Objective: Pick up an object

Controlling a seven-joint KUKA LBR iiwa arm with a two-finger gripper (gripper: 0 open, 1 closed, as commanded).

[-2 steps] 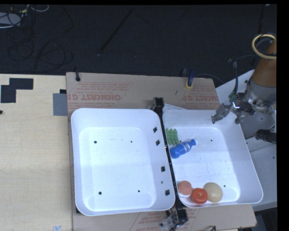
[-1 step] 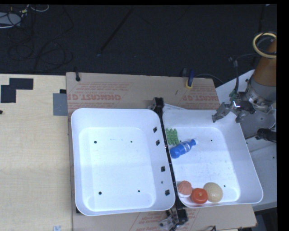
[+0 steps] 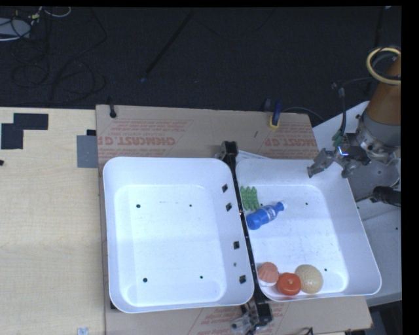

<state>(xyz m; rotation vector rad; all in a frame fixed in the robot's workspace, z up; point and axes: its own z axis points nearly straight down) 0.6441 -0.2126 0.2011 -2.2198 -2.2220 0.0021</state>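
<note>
Currently the gripper (image 3: 334, 163) hovers above the right bin's (image 3: 340, 216) far-right rim, fingers spread, holding nothing. Within this bin, a blue bottle (image 3: 264, 215) lies near the left wall beside a green item (image 3: 249, 196); a tomato (image 3: 288, 283) sits at the near edge.

A robotics lab: white bins (image 3: 124, 171) on cardboard (image 3: 170, 134), loose cables (image 3: 39, 16) behind.

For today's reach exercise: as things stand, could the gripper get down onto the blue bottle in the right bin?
Probably yes. The blue bottle lies alone on the right bin's floor, nothing over it; the gripper hovers by the far rim. Green object lies close beside it.
</note>
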